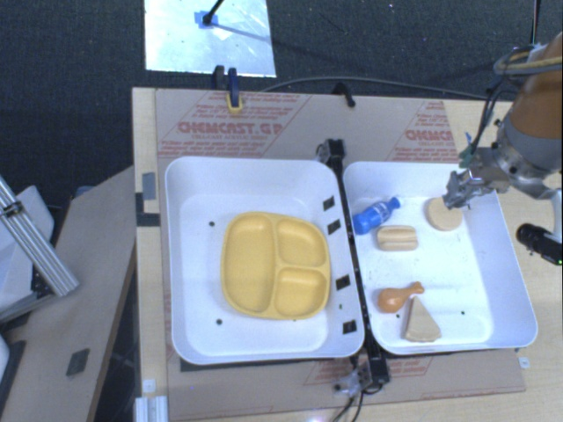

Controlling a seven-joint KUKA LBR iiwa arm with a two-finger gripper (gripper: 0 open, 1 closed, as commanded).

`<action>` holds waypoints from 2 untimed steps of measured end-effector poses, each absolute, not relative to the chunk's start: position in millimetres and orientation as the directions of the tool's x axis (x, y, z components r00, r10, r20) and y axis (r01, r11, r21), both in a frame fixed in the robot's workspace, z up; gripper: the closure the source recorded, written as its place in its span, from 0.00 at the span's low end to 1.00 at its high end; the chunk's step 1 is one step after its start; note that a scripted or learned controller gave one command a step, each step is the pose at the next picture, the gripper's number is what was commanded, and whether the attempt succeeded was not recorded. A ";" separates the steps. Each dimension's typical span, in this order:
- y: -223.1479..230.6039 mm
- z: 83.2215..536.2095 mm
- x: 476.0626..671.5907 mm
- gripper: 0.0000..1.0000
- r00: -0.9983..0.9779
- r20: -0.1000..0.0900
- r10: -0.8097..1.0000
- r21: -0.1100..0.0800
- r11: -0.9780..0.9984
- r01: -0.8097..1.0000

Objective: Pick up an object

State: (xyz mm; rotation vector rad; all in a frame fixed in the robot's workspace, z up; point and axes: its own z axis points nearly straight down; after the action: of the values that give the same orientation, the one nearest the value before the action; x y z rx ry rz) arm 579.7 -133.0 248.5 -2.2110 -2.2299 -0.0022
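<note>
The camera view showed the left bin [189, 236] with a yellow divided plate [274, 265] lying at its middle. The right bin [501, 280] held a small blue bottle [375, 214] by its left wall, a tan bun [397, 237] just beside it, a toy drumstick [400, 296], a wedge of bread [420, 321] and a round cookie [444, 215]. The gripper [461, 190] hung right over the cookie's upper edge; whether it had closed, I cannot tell.
</note>
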 end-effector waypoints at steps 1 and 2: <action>-75.0 252.8 566.9 1.00 -0.009 0.001 1.000 0.002 0.009 1.000; -31.0 255.5 551.9 1.00 -0.009 0.002 1.000 0.001 0.009 1.000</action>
State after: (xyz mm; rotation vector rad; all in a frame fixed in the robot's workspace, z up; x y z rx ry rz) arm 551.9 -31.0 255.5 -2.2113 -2.2309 -0.0028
